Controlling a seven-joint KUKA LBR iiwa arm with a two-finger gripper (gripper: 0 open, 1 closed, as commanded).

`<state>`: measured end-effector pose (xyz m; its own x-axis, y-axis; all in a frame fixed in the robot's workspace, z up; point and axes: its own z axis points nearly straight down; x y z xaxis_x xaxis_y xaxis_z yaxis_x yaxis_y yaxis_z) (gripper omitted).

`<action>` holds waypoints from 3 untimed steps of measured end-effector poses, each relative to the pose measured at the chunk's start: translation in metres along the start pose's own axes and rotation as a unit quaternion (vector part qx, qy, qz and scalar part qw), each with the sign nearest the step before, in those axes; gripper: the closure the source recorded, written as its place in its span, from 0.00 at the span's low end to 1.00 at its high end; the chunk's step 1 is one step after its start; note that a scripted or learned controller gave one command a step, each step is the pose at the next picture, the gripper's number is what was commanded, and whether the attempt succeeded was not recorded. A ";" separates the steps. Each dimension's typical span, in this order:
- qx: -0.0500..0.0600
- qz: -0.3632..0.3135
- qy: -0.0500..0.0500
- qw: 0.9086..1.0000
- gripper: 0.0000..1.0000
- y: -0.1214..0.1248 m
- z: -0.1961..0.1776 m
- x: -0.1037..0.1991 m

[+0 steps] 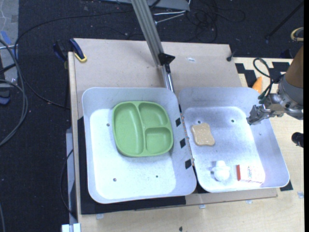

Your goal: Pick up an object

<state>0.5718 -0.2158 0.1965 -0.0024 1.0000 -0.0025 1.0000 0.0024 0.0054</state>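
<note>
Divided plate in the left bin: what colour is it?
Light green, plain; the divided plate shows best in the camera view.

Two white bins [96, 178]: one green divided plate [143, 128], one tan slice [203, 135], one white lump [221, 171], one small carton [249, 173].

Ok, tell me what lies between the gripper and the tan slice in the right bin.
In the camera view, only bare white bin floor lies between the gripper and the tan slice.
</note>
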 end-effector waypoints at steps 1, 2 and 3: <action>0.000 0.000 0.000 1.000 1.00 0.007 -0.044 -0.001; 0.001 -0.002 0.001 1.000 1.00 0.016 -0.054 0.052; 0.003 -0.002 0.002 1.000 1.00 0.024 -0.042 0.101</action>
<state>0.5958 -0.1147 0.2381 -0.0073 1.0000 0.0011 1.0000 0.0073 -0.0004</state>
